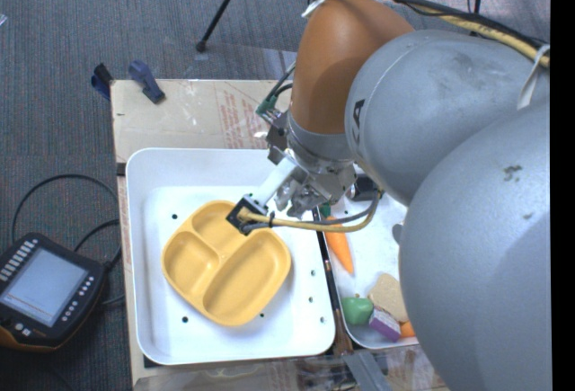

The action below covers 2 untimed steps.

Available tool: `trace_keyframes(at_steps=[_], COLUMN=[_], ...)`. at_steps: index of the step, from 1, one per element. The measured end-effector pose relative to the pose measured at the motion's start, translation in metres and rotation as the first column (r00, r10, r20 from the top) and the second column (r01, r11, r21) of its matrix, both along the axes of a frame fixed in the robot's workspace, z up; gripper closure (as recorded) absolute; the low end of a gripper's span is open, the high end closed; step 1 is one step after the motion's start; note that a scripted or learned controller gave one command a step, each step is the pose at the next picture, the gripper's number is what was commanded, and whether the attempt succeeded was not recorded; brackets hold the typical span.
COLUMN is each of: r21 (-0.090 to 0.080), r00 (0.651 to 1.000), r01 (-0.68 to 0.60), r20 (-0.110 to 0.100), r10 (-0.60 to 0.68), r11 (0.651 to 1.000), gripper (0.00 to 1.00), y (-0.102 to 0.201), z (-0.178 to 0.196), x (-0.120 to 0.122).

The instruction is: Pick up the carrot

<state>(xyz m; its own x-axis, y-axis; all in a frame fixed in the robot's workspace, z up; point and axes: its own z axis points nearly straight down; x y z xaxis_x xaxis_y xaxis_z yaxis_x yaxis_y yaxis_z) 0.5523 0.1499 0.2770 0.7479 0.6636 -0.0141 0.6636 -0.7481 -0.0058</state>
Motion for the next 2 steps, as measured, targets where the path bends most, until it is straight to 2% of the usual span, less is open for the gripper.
trace_keyframes(at_steps=[1, 2], r21=[-0.001, 0.005], r00=[0.99, 0.946], r01=[0.144, 0.323], r20=[0.001, 0.009], r10=[-0.144, -0.323], r11=[0.99, 0.946], gripper=[1.0, 1.0], y=[0.015, 0.057], z=[-0.073, -0.188], x=[-0.055, -0.069])
